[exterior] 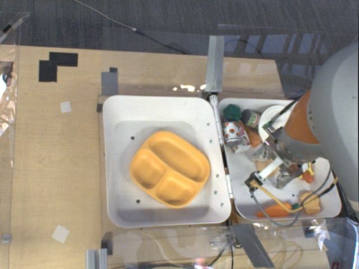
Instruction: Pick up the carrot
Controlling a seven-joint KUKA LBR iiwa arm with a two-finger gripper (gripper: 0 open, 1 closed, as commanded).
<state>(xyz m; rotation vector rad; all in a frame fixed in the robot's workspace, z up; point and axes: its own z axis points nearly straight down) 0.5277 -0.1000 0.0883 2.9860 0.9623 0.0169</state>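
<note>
Of the fingers (287, 175), could not tell released from clenched; hung low in right bin (244, 202). Saw carrot (275, 210), slim, orange, lying flat near its front wall, apart

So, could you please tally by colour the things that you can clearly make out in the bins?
Yellow: 1, plate
Green: 2, ball, jar
Orange: 2, carrot, stub
White: 1, bowl
Tan: 1, block
Printed: 1, can
Total: 8, counting only what is clear.
</note>
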